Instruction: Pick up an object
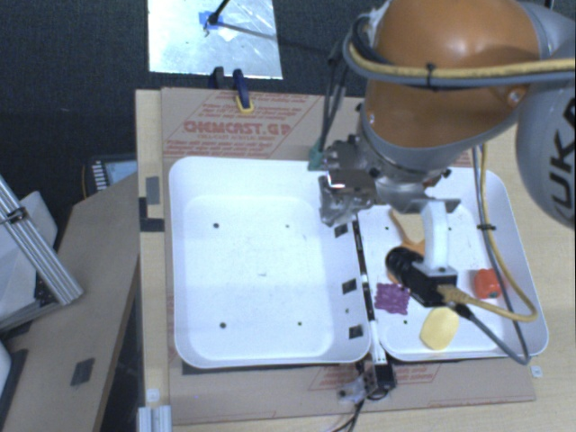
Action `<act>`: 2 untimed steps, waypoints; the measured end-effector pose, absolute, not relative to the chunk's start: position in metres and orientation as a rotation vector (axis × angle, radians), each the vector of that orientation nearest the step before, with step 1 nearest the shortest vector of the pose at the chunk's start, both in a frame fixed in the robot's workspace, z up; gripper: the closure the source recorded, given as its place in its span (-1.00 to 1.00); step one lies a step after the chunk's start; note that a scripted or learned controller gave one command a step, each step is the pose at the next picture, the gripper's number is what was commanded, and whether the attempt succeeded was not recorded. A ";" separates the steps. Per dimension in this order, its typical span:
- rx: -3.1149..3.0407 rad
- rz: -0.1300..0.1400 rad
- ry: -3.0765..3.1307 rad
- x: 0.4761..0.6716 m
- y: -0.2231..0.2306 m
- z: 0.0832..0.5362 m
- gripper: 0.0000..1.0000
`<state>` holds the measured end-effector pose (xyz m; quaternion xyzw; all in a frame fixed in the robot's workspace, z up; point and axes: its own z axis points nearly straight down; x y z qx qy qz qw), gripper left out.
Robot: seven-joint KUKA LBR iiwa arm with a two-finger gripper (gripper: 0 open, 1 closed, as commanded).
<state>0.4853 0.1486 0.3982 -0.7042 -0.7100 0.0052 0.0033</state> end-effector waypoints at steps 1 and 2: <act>-2.215 -0.020 -2.234 0.486 0.193 0.503 1.00; -2.216 -0.014 -2.232 0.561 0.237 0.537 1.00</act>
